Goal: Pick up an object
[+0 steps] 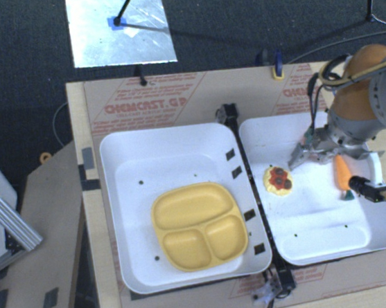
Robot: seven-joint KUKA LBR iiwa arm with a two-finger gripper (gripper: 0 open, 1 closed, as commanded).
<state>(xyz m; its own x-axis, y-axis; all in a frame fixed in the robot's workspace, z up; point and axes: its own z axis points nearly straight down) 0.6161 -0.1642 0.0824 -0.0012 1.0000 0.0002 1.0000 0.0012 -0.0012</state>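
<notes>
The left bin (127,213) holds a yellow divided tray (199,224). The right bin (343,236) holds a small pizza (278,180) and a carrot (341,172); the claw (303,154) hangs above them.

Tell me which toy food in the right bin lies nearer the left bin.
The pizza, a small round yellow piece with red toppings. It lies near the right bin's left wall, beside the divider; the carrot lies farther right, under the arm.

Bright, even overhead light; white bins (177,141) glare slightly, shadows soft.
</notes>
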